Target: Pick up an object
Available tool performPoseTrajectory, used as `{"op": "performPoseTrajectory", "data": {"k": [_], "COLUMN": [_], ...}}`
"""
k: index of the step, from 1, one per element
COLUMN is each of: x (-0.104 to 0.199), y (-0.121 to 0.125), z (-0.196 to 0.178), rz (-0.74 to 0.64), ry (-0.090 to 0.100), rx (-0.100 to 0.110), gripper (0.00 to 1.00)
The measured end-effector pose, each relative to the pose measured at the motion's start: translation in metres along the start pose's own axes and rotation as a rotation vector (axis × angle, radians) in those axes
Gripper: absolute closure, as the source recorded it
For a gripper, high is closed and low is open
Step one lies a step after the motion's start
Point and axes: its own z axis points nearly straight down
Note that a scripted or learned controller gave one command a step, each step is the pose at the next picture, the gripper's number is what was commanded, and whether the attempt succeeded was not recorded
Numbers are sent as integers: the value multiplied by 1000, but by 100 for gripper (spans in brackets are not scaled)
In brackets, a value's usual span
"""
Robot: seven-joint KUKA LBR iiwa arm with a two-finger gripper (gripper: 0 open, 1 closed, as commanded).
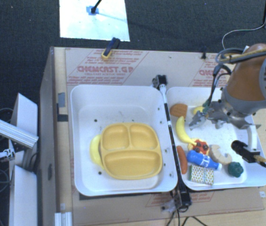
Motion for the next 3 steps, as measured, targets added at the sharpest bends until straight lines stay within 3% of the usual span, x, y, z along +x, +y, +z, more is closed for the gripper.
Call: {"op": "performPoseTrajectory", "data": {"k": [1,2,3], "x": [5,9,9], "y": [70,91,92], "z": [77,79,68], "rz": [-1,6,3], "ry": [0,0,-1], "rx": [0,21,19], "gripper": [0,0,100]}}
